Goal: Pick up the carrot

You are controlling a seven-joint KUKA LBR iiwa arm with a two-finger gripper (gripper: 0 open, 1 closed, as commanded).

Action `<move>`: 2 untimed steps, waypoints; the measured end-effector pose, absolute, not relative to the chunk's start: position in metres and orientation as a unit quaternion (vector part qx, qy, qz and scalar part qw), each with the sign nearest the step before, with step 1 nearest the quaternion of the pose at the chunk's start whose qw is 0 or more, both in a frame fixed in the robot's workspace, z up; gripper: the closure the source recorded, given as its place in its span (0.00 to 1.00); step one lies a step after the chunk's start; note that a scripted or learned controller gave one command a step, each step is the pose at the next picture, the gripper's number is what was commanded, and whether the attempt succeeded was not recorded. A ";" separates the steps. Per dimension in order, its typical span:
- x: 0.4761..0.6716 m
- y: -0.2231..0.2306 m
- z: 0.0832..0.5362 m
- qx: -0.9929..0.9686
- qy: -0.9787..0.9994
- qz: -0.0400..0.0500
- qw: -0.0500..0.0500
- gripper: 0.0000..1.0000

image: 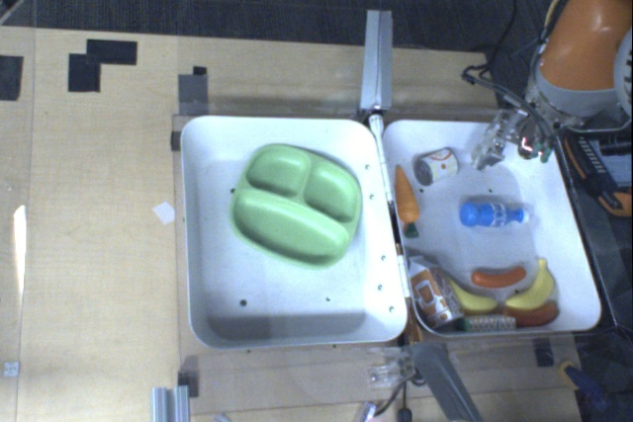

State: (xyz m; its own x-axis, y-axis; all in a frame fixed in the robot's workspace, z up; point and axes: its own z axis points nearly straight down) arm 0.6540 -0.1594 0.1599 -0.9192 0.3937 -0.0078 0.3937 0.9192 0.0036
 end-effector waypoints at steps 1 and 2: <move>0.642 -0.194 0.088 0.355 0.935 0.001 0.006 1.00; 0.645 -0.193 0.102 0.353 0.936 0.002 0.011 1.00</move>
State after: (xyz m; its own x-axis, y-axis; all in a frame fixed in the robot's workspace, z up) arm 0.6452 -0.1929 0.1024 -0.7509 0.6601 -0.0195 0.6600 0.7512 0.0109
